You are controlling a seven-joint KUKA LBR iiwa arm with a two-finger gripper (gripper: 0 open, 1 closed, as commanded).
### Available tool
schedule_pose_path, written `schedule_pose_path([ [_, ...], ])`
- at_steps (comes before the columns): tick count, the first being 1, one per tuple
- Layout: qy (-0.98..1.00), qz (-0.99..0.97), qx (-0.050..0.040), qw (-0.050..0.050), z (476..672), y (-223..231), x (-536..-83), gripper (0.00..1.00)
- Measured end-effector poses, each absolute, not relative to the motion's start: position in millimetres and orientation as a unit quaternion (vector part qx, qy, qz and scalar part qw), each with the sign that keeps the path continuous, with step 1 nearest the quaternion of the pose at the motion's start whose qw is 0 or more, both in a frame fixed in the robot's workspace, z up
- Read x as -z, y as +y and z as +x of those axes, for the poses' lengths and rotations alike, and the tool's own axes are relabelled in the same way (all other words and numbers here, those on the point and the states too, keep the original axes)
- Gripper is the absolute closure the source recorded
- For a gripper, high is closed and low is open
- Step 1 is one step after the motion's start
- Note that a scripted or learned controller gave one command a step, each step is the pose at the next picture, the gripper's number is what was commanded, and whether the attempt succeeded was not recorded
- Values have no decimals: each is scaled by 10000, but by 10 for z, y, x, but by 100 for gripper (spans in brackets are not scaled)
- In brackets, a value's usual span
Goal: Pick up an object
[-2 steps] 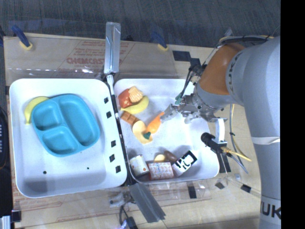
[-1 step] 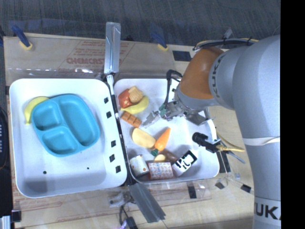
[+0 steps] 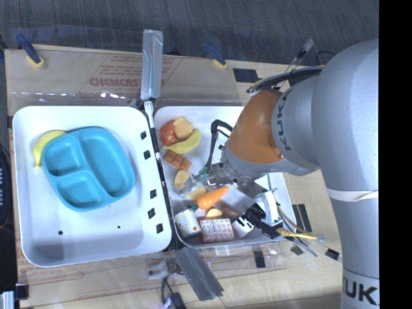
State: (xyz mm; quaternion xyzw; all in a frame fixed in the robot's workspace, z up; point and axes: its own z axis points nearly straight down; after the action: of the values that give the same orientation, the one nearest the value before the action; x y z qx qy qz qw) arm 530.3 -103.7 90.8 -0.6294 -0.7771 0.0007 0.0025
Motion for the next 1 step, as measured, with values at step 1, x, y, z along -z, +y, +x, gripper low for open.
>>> schedule_pose_path([
  [1,-7878,-6160,-6,11,4760,-1262,-913,0],
])
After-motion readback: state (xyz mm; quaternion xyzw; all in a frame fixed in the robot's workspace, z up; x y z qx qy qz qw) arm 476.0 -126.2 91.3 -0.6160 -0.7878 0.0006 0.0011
